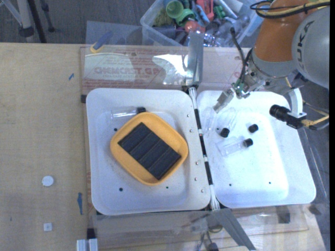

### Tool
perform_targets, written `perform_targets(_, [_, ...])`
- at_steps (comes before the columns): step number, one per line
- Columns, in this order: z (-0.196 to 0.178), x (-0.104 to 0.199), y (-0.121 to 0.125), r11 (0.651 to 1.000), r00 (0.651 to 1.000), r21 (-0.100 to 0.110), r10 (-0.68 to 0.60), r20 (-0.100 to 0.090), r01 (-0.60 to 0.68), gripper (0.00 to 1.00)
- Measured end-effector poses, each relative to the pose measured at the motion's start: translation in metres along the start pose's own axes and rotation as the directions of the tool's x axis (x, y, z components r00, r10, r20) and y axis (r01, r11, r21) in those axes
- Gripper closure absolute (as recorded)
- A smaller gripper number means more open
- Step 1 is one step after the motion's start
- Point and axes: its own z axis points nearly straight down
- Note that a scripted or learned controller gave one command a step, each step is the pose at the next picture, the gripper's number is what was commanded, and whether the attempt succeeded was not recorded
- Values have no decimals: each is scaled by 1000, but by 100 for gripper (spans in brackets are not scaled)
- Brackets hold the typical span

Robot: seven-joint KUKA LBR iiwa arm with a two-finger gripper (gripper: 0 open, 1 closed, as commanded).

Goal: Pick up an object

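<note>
The right bin (pixel 272 177) holds three small clear vials with black caps: one (pixel 224 132) near its left wall, one (pixel 253 127) in the middle and one (pixel 242 144) lying just below them. My gripper (pixel 224 100) hangs over the bin's far left corner, slightly above and behind the left vial, and I see nothing held in it. In the left bin (pixel 104 192) lies a yellow dish with a black ribbed insert (pixel 149 148). Behind the dish lies a clear tube with a black cap (pixel 128 112).
The grey arm with its orange band (pixel 277 30) reaches in from the upper right. A black cable plug (pixel 285 114) hangs over the right bin's far right side. A clear tub of colourful toys (pixel 204 7) stands behind the bins.
</note>
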Motion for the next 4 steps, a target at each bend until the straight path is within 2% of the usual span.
perform_targets(1, [86, -25, -40, 998, 998, -1, -66, 3, 66, 0])
perform_targets(2, [98, 5, -68, 994, 994, -2, -105, 2, 105, 0])
perform_targets(3, [86, 3, -66, 995, 995, -8, -102, 6, 102, 100])
perform_targets(4, [-57, 61, -44, 976, 976, 2, 217, 0, -217, 100])
